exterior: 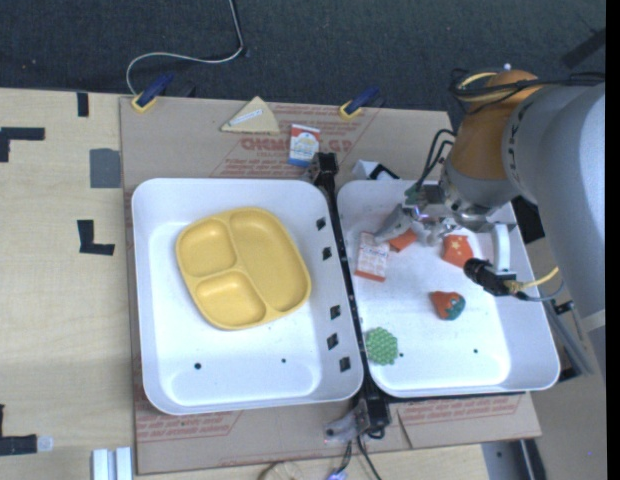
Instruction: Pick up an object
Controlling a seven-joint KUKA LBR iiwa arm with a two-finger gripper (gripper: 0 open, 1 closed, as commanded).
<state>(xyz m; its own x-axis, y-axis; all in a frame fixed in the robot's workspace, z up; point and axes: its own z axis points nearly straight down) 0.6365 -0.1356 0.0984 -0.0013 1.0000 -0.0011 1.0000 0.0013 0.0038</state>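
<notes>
- Gripper (422, 218) low in the right bin (510, 373), near its upper middle; open or closed cannot be told, wrist hardware in the way.
- Just beside an orange piece (401, 240), which lies by a small packet (372, 258); contact not clear.
- Best done by centring over the orange piece, descending straight, closing only once it sits between the tips.
- Worth keeping off the packet, so as not to drag it along.
- Other candidates in the same bin: orange block (456, 249), red-and-teal toy (449, 305), green ball (381, 344) near the front left corner.
- Yellow tray (242, 266) in the left bin (160, 368), well apart.
- Arm (550, 168) in from the right, orange band (485, 143) above the wrist, wrist pointed down and leaning toward the divider.
</notes>
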